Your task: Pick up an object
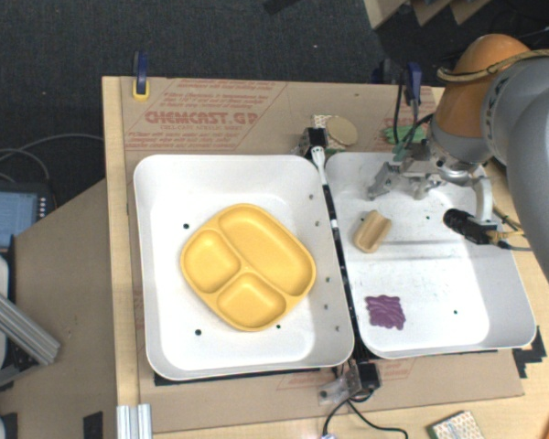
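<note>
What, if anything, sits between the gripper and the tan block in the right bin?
Nothing visible. The gripper is over the right bin's far end, and the tan block lies just nearer on bare white floor. The purple piece sits farther toward the near edge, off that line.

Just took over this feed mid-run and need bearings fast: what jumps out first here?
The yellow divided plate dominates, lying in the middle of the left bin. In the right bin lie a tan cork-like cylinder near the divider and a small purple piece toward the front. The gripper hangs over that bin's far edge, beyond the cylinder.
</note>
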